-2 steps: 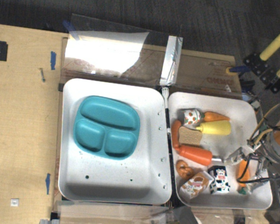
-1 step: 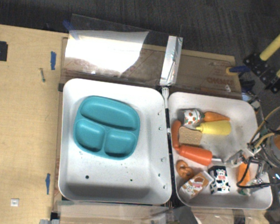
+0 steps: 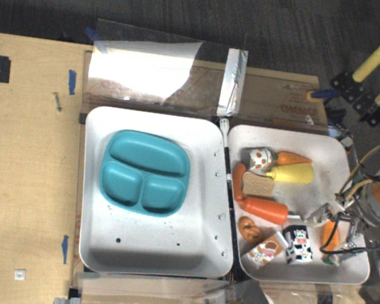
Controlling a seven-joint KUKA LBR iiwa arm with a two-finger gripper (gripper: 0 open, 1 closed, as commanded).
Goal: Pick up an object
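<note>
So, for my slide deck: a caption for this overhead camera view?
Arm's gripper low over right bin of toy food; teal tray in left bin.

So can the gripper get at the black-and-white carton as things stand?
Probably yes. The gripper sits just right of the carton in the right bin, nothing lies on top, though a snack packet crowds its left.

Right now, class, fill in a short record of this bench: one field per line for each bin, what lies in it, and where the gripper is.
left bin: holds a teal divided plate
right bin: holds a pile of toy food
toy food seen: yellow piece, orange carrot, brown bread slice, pretzel
other item: small black and white box
gripper: low over the right side of the right bin
fingers: hidden among cables, state unclear
</note>
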